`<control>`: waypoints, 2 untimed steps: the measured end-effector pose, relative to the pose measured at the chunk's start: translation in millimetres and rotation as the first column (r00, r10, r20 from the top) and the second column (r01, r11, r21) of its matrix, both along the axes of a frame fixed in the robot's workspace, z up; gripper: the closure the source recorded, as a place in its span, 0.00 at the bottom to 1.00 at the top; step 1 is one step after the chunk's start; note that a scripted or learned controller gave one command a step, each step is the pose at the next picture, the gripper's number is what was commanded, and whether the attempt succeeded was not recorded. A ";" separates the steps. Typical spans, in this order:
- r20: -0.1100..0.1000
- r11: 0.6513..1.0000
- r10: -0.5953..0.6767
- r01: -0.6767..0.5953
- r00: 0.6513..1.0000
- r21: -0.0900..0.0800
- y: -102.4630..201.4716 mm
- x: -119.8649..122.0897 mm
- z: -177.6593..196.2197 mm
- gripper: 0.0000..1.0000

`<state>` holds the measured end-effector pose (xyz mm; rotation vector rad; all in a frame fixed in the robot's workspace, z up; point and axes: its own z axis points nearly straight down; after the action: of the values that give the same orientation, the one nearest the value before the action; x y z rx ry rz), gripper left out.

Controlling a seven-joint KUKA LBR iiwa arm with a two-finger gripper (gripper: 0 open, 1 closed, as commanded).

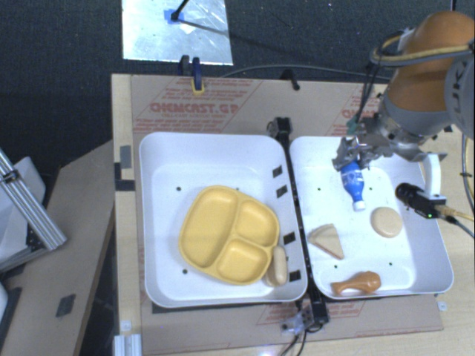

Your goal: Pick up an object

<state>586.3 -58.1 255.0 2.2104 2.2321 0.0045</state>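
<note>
My gripper point(349, 156) hangs over the upper middle of the right bin point(430, 273). A small blue bottle point(352, 182) with a white cap slants down from between its fingers, cap end lowest, so the gripper is shut on the bottle's upper end. The cap sits close to the bin floor; I cannot tell if it touches. Also in the right bin lie a round tan bun point(386, 222), a pale wedge point(326, 241) and a brown drumstick point(356, 282).
The left bin point(163, 199) holds a yellow divided plate point(228, 234) and a beige roll point(277, 265) against its right wall. A black divider with clips runs between the bins. The arm's orange and grey body looms over the right bin's far corner.
</note>
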 end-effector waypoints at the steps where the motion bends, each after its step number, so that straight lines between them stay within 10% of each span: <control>1: 0.000 1.000 0.000 0.000 1.000 -0.001 51.3 1.5 4.5 1.00; 2: -0.001 1.000 -0.001 0.001 1.000 0.000 100.3 -1.7 4.8 1.00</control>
<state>584.5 42.2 259.8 2.2113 2.2315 0.0030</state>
